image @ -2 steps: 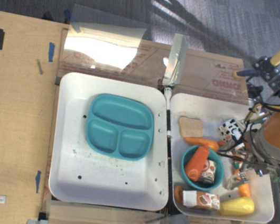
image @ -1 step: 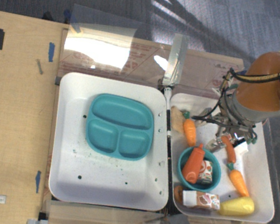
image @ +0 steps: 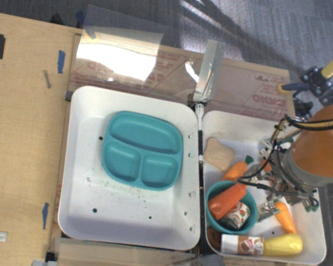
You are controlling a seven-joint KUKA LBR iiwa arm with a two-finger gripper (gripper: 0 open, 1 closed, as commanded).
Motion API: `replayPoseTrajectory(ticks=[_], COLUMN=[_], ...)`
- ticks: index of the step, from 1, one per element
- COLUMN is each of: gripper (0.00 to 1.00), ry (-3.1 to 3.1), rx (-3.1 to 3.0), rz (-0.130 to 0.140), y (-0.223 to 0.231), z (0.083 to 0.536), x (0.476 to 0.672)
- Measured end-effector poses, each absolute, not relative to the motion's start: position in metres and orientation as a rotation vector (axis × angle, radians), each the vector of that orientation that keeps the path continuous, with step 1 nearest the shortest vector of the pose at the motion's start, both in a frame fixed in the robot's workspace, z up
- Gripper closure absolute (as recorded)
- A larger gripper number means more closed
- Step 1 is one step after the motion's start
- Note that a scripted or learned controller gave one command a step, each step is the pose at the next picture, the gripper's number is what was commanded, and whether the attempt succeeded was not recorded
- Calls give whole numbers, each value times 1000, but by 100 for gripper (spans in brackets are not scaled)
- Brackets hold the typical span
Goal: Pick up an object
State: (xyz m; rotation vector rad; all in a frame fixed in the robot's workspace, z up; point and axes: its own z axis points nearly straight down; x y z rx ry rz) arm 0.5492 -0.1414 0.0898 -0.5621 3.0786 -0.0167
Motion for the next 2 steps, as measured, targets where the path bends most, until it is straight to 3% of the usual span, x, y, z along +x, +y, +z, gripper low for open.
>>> replayPoseTrajectory(ticks=[1,2], gripper=[0,0], ry=[3061,3055], rx=[-536,-609], rz=[-21,-60], y=[-170,-158], z=[93,95], x=[498,505])
